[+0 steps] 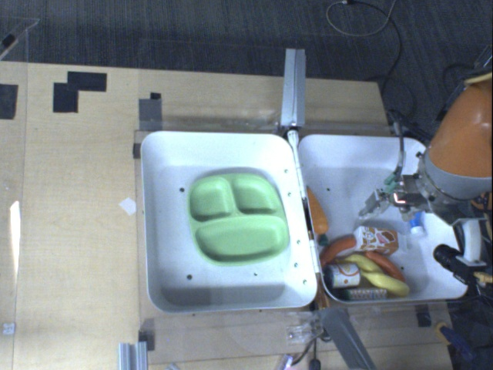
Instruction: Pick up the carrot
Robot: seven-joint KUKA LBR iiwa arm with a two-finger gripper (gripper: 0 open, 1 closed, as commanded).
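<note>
The carrot (316, 215) is a short orange piece lying against the left wall of the right bin (347, 160), about halfway down it. My gripper (382, 200) hangs over the middle of that bin, to the right of the carrot and apart from it, just above the pile of food. Nothing shows in its grasp. The grey arm with its orange band (464, 133) comes in from the right.
At the front of the right bin lie a red sausage (340, 247), a banana (383, 278), a white and red packet (377, 239) and a small can (343, 276). A small blue item (417, 224) lies by the wrist. The left bin (166, 206) holds a green divided plate (236, 216).
</note>
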